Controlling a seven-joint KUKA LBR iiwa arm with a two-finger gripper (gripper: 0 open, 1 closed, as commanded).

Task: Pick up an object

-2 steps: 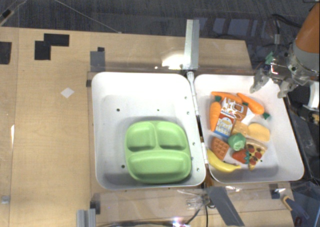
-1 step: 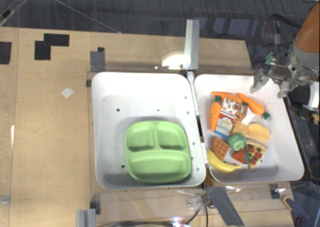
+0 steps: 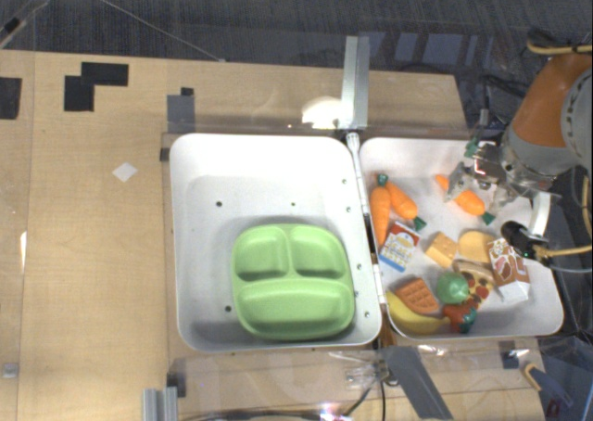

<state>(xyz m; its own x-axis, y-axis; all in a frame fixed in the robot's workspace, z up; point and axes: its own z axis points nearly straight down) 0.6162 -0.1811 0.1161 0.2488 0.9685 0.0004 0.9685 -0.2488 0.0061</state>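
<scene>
Left bin holds a green tray. Right bin: carrots, small carton, banana. At its far right the gripper sits over an orange piece; jaw spread cannot be told. Grasp step; next, close and lift.

Dark grey carpet lay beyond the far edge of a pale wooden bench bearing black markers at left.

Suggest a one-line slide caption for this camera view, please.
Gripper poised over toy food in the right bin; green divided tray in the left bin.
</scene>
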